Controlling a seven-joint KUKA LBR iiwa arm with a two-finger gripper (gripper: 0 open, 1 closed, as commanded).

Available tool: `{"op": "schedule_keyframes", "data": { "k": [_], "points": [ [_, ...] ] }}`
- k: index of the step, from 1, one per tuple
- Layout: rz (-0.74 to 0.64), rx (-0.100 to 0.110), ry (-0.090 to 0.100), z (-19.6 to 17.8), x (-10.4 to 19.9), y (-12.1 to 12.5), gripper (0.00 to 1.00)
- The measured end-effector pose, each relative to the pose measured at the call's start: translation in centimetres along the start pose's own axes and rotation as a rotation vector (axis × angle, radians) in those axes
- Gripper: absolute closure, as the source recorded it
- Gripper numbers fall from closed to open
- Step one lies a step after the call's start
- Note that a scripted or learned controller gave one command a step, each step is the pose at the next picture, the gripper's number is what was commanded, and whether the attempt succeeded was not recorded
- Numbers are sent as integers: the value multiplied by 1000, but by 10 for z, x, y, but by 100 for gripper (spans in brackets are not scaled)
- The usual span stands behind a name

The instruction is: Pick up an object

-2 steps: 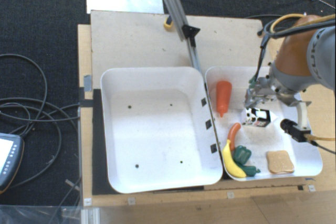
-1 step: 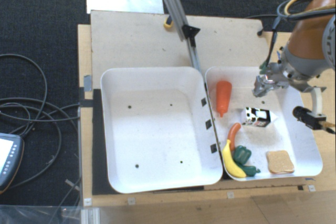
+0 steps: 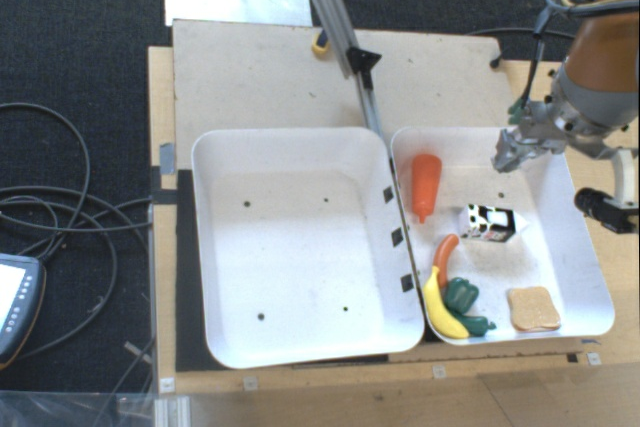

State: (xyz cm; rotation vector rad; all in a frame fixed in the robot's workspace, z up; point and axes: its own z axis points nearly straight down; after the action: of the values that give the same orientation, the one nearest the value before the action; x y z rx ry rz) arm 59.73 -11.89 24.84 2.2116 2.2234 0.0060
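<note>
Carrot (image 3: 426,185) lies plain in the right bin (image 3: 590,275); pincer (image 3: 508,158) grip state unreadable.

Setting was a robotics lab | a bench (image 3: 250,75) carried two white bins (image 3: 215,155) side by side | loose cables (image 3: 60,205) trailed over dark carpet | a handheld control pendant (image 3: 15,300) lay at the left edge

One fixed camera looks down at a slant from above the wooden bench (image 3: 260,75), far enough to take in both shallow white plastic bins (image 3: 290,150); the grey arm (image 3: 600,65) enters from three o'clock.
</note>
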Motion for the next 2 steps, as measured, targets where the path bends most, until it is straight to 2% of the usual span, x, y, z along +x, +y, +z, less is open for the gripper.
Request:
{"op": "schedule_keyframes", "data": {
  "k": [1,2],
  "points": [
    [0,-1,0,-49,0,2,100],
    [-3,7,3,-32,46,-5,100]
  ]
}}
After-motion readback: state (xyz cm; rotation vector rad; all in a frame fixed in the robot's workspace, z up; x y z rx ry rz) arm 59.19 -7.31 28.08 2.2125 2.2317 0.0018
